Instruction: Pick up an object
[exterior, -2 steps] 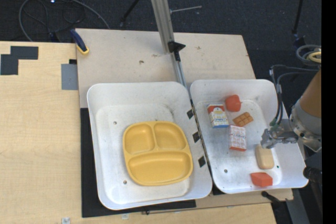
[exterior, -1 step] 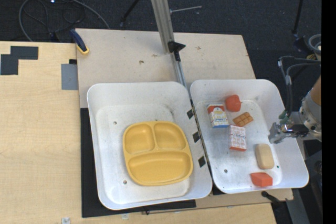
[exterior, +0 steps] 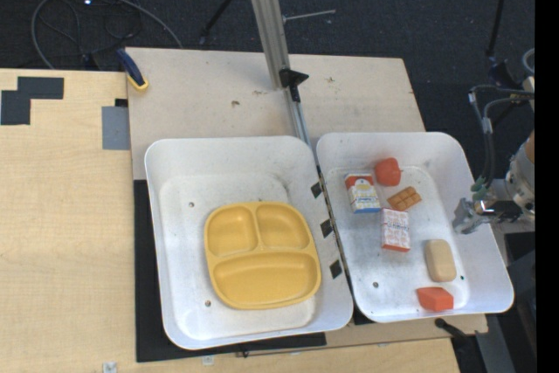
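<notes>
Red piece (exterior: 435, 299) at the near corner, nothing picked yet.
Gripper (exterior: 476, 214) hovers at the right bin's (exterior: 489, 275) outer rim, holding nothing; how wide it stands, I can't tell. We're at the approach, I'd say. Nearest targets: tan block (exterior: 440, 260), then small carton (exterior: 396, 231). Next it must swing inward and descend. The yellow tray (exterior: 261, 255) sits in the left bin (exterior: 175, 179).
</notes>
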You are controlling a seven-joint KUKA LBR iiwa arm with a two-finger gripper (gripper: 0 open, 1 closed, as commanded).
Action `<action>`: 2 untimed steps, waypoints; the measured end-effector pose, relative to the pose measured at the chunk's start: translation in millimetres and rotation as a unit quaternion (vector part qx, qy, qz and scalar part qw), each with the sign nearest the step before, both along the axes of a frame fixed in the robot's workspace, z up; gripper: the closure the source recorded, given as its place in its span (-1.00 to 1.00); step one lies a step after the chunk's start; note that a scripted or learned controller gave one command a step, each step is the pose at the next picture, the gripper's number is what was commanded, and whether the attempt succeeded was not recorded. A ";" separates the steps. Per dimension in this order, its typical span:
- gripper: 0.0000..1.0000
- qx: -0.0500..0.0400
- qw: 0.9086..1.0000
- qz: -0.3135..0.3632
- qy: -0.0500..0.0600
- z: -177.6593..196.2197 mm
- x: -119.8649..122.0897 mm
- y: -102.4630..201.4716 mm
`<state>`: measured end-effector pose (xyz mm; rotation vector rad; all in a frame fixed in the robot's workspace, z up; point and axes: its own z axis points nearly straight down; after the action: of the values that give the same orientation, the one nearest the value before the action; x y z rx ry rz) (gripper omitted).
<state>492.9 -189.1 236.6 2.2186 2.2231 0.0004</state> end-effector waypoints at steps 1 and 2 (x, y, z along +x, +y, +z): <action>1.00 0.002 1.000 0.002 0.001 4.7 9.2 60.8; 1.00 0.001 1.000 0.002 0.001 11.5 13.0 116.2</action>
<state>505.9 -72.9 248.1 2.2166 2.2303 0.0006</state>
